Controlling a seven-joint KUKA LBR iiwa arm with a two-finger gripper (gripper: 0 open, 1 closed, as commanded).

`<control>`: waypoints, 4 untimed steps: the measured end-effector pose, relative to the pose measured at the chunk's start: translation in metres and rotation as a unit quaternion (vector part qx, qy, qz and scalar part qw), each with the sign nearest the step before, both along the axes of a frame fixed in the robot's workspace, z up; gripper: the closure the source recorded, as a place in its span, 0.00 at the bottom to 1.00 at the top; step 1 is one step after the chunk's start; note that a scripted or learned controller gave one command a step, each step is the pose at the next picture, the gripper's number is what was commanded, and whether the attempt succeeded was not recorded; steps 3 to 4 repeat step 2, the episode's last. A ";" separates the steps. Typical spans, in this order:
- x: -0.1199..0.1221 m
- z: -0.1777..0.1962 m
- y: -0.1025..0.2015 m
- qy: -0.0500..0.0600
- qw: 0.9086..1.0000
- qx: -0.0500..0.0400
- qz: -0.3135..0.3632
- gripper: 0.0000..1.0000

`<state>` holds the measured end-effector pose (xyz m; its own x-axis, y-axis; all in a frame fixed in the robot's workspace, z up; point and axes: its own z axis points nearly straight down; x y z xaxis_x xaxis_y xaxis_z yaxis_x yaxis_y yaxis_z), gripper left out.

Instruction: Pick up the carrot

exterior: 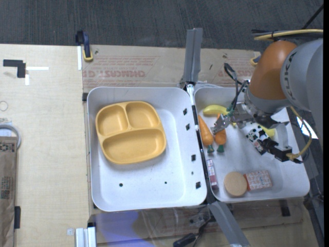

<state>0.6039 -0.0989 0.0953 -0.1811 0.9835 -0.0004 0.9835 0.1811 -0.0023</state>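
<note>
- Two carrots in right bin, hard against its 9 o'clock wall: one lying along the wall, second just beside it at 3 o'clock, green tops pointing toward 6.
- Gripper low over the second carrot, at its 12 o'clock end; fingertips look close to or touching it.
- Finger spread: cannot tell, cables and wrist clutter hide the gap. No carrot visibly between fingers, so not counting this as a grasp.
- Banana just at 11 o'clock of gripper, near enough to get nudged.
- Round tan disc and pink block at 6 o'clock of bin, well apart from the action.
- Yellow plate in left bin, irrelevant.
- Judgement: approach/closing stage. Wall-hugging pair leaves little room for a finger on the 9 o'clock side, which likely explains targeting the outer carrot.
- Risk: pinching the tip only, carrot rolling out, or catching both.
</note>
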 end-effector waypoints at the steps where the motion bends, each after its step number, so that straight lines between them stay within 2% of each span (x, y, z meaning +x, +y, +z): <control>1: 0.000 0.009 -0.001 0.000 1.000 0.000 -0.002 1.00; 2: 0.055 0.097 0.029 -0.002 0.998 0.000 0.064 1.00; 4: 0.055 0.097 0.029 -0.002 0.998 0.000 0.064 1.00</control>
